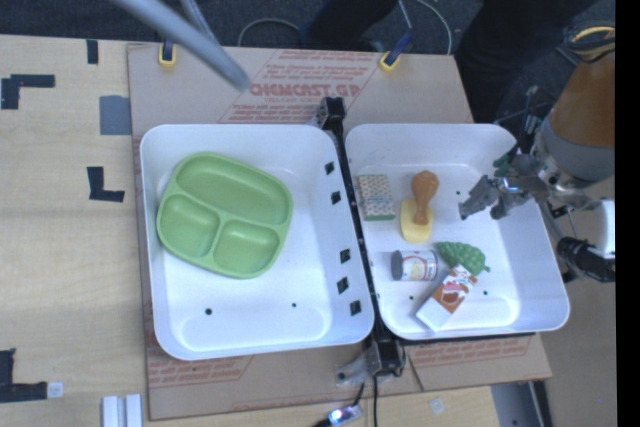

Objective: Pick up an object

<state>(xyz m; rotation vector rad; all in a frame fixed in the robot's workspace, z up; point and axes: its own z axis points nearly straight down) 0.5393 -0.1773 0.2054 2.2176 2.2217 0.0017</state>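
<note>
A grey robot arm with an orange band above its wrist reaches in from the right of the bench, its dark two-finger gripper (487, 199) poised over the right-hand shallow white bin (530, 315), near that bin's right wall. The fingers point leftward toward the bin's contents and appear slightly parted, with nothing between them; the exact width of the gap is hard to judge at this angle.

The graspable objects sit together in the right bin, to the left of the gripper and apart from it. A brown wooden peg-shaped piece (424, 192) lies against a small yellow block (416, 223) near the bin's centre. Just to their left, beside the divider between the bins, lies a small patterned rectangular packet (376, 196). Lower down, a small grey and red cylindrical can (415, 266) lies on its side, with a green leafy plastic piece (462, 258) just to its right. Below these, a white and red carton (446, 299) lies tilted near the bin's front edge.

The left-hand shallow white bin (250, 325) holds a light green plastic compartment tray (224, 214) with three sections, set in the bin's upper left part. Both bins rest on a sheet of brown cardboard (290, 85) on the pale wooden bench (60, 255).
</note>
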